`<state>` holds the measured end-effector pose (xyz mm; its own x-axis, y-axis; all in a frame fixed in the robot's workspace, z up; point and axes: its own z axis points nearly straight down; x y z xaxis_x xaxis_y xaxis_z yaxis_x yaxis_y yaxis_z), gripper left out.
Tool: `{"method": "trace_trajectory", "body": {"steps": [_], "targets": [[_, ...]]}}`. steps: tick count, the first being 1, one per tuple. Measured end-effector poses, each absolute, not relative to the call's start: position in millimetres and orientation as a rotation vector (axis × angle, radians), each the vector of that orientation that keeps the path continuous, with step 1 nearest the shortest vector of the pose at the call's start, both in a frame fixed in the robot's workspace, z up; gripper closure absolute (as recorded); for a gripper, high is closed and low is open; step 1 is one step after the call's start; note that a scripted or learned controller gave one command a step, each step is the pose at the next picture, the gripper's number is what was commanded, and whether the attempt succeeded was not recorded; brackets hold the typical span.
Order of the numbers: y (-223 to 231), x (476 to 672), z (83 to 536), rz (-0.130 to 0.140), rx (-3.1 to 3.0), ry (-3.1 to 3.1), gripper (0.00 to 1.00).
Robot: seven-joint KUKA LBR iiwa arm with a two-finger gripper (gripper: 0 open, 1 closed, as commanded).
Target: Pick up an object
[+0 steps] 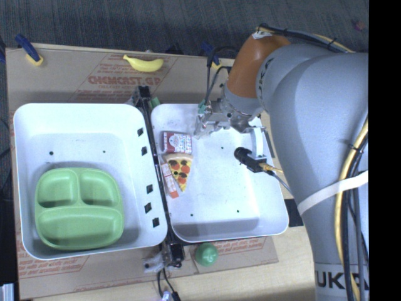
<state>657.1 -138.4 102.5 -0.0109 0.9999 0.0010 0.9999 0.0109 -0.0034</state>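
Note:
My gripper (205,124) hangs low over the back of the right bin (250,212), close to its far wall. Just to its left lies a small red and white box (177,143). A toy pizza slice (182,169) rests in front of that box, against the bin's left wall. A thin red and white strip (170,182) lies beside the slice. The gripper stands right of the box's upper corner, and nothing shows between it and the box.
The left bin (37,124) holds a green divided plate (79,207). A yellow banana (143,62) lies on the cardboard behind the bins. A green ball (205,254) sits on the cardboard in front of the right bin. The arm (313,118) covers the bench's right side.

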Motion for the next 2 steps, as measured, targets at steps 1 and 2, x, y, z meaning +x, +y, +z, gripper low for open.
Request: {"method": "trace_trajectory", "body": {"steps": [1, 2], "targets": [[-9.5, 657.1, 193.3, -0.003, -2.213, -2.228, 1.0], [66.1, 656.3, 193.9, -0.001, -2.212, -2.229, 1.0]]}}
